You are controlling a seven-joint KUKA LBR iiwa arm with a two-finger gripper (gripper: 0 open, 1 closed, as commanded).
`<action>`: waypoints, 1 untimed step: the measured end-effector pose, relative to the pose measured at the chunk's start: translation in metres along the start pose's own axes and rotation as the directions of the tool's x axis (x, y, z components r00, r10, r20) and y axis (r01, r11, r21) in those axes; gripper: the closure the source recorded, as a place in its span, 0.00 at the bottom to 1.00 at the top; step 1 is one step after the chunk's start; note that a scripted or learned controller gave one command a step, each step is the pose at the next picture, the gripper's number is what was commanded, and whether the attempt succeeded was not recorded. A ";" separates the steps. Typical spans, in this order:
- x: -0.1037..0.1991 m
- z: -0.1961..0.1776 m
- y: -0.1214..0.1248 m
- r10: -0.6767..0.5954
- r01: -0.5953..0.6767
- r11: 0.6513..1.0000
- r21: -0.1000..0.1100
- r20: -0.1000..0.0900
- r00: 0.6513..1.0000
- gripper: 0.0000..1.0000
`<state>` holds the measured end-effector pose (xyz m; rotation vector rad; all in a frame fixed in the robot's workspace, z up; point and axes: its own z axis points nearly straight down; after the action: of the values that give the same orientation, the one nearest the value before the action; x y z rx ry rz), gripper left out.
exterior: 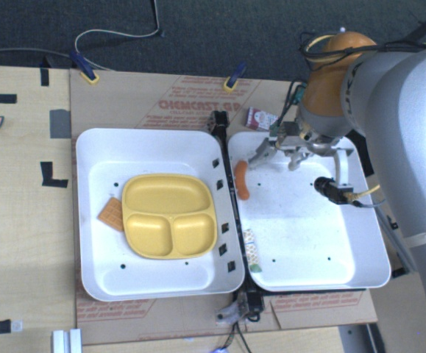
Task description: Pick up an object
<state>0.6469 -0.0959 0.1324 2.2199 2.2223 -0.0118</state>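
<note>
An orange sausage-shaped object (240, 180) lies in the right bin (308, 271), close against that bin's left wall and near its far corner, its long axis running roughly front to back. It rests on the bin floor, untouched. Just to its right and slightly farther back hangs the gripper (277, 153), its metal fingers (260, 153) reaching leftward toward the orange object but stopping short of it; nothing sits between the fingers, and they appear spread apart, released. Above the gripper rises the arm's orange band (330, 79), and the grey body of the arm (396, 131) comes in from the right. A small black part with a yellow cable (334, 190) hangs beside the wrist over the right bin.

In the left bin (95, 271) a yellow divided tray (170, 215) lies flat near the middle, with three compartments facing up. A tan, cracker-like piece (111, 213) lies partly tucked under the tray's left edge. Black clips (220, 123) join the two bins along their shared edge. Both bins sit on a cardboard sheet (183, 101) on the wooden worktop (14, 234), and a small printed packet (259, 118) lies on the cardboard just behind the right bin.
</note>
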 end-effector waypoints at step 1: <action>0.003 0.047 0.022 -0.001 0.001 1.000 -0.006 -0.005 1.000 0.00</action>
<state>0.6687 -0.0932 0.0850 2.2183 2.2232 0.0008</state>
